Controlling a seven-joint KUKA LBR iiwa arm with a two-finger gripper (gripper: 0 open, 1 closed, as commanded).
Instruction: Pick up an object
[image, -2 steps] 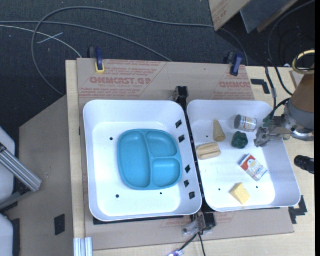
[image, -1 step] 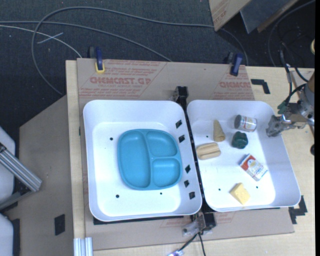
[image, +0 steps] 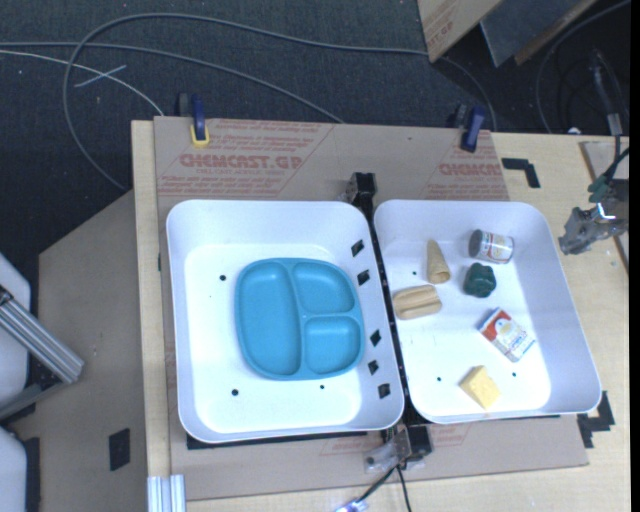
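A gripper (image: 590, 225), finger state impossible to tell, is hovering off the right bin's (image: 560, 300) right edge; aiming squarely over the can (image: 491, 245) would suit.

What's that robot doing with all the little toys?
Nothing is picked up yet. The gripper sits at the right edge, outside the right white bin. Inside that bin lie a tan bread roll, a cone, a small can and a yellow block. A blue divided plate fills the left bin.
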